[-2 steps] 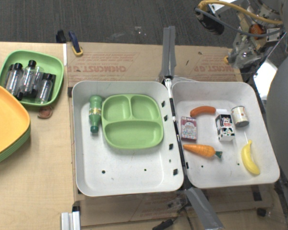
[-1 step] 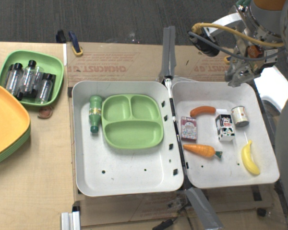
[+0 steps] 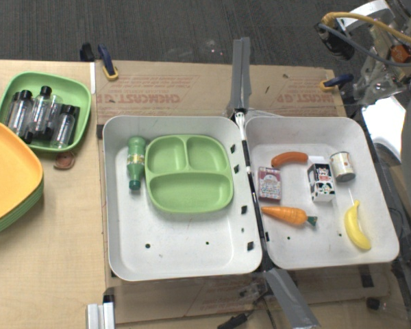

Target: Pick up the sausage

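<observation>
A dark grey carpet runs behind my bench, whose brown cardboard-covered top [image 3: 192,94] carries two shallow white bins side by side. My arm is up at the far right corner, a tangle of grey links and yellow cable [image 3: 380,26] well clear of both bins; from here I cannot tell how my hand stands.

The reddish-orange sausage [image 3: 289,159] that I am after lies in the right white bin [image 3: 308,252], toward its back half, lying across the bin with a slight curve. Just in front of it and a little left sits a small pink-and-white card box [image 3: 270,184]. To the sausage's right stand a small black-and-white carton [image 3: 321,182] and, beside that, a silver tin can [image 3: 342,166] tipped on its side. Nearer the front, an orange toy carrot with a green tip [image 3: 288,215] lies flat, and a yellow banana [image 3: 357,227] rests near the right wall.

The left white bin [image 3: 178,252] holds a green three-compartment plastic plate [image 3: 189,173], with a green bottle [image 3: 135,162] lying just beside its left edge.

Out on the bench to the left, a green square tray [image 3: 75,91] holds several small clear bottles with black caps [image 3: 42,118], and a stack of orange plates [image 3: 10,177] sits at the edge.
</observation>
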Robot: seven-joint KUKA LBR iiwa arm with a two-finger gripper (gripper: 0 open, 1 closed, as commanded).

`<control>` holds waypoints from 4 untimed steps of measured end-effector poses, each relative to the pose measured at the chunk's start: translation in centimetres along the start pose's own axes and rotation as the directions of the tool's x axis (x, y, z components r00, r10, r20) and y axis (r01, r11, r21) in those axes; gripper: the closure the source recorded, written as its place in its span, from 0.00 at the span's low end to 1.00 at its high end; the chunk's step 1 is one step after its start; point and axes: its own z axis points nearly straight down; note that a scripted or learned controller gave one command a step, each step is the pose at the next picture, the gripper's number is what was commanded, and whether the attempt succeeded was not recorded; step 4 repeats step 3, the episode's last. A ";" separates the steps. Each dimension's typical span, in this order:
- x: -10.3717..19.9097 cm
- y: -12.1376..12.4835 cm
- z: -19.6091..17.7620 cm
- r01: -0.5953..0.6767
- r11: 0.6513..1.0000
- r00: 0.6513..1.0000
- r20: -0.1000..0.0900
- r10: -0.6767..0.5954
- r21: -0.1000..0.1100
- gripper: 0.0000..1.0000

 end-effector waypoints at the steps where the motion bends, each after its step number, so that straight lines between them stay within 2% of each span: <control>1: 1.4 -3.1 0.0 0.000 1.000 1.000 -0.002 0.000 0.000 1.00; 2: 2.7 5.6 0.1 0.000 1.000 1.000 0.001 0.000 0.001 1.00; 3: 4.2 2.3 0.0 0.002 1.000 1.000 -0.001 -0.002 0.001 1.00; 4: 4.2 2.3 0.0 0.002 1.000 1.000 -0.001 -0.002 0.001 1.00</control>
